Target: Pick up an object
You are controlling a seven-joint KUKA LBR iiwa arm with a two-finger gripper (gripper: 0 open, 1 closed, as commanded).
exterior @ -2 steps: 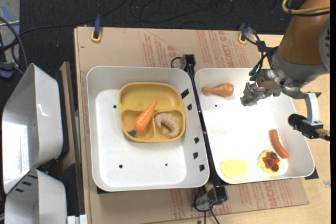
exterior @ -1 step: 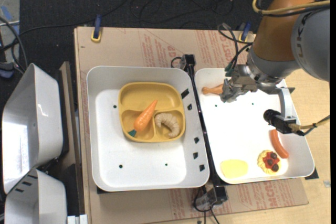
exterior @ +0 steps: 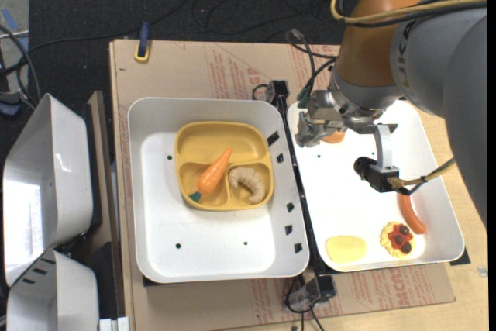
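My gripper (exterior: 312,126) hangs low over the back left corner of the right bin (exterior: 434,167). A small orange object (exterior: 335,138) peeks out right beside it, mostly hidden by the gripper body, and I cannot tell whether it is held. In the same bin, a red-orange sausage (exterior: 411,214) lies near the right wall. A small yellow tart with dark red berries (exterior: 397,238) and a pale yellow flat piece (exterior: 345,248) rest by the front wall.
The left bin (exterior: 155,229) holds a yellow divided plate (exterior: 194,139) with a carrot (exterior: 215,170) and a beige shrimp-like piece (exterior: 249,183). A black fitting with a cable (exterior: 373,171) hangs from the arm over the right bin's middle.
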